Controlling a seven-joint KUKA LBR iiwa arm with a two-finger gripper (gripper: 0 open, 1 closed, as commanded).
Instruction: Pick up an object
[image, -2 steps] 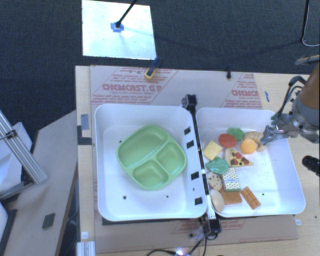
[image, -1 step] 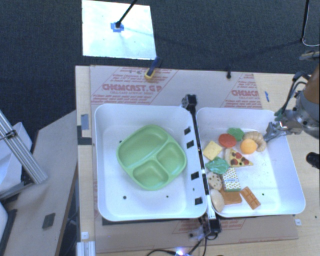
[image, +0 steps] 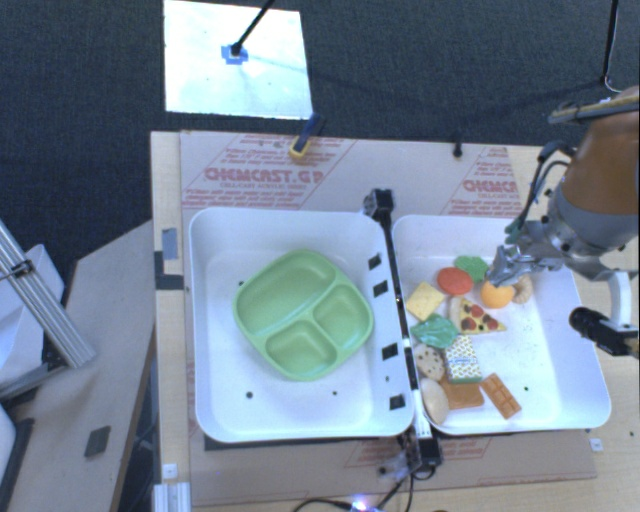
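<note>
Presently: gripper (image: 508, 268) low in right bin (image: 590, 395), near its back edge, over orange ball (image: 496, 295); grip state cannot be told. Advice: centre on ball, avoid red piece (image: 455, 281) and pizza slice (image: 479, 318), lift straight

At the right edge of the frame, the arm (image: 600, 190) shows a broad orange band above a rounded grey wrist section. Thin dark cables loop along its left side. Below sits a metallic grey gripper (image: 508, 266), its small parts blurred.
</note>
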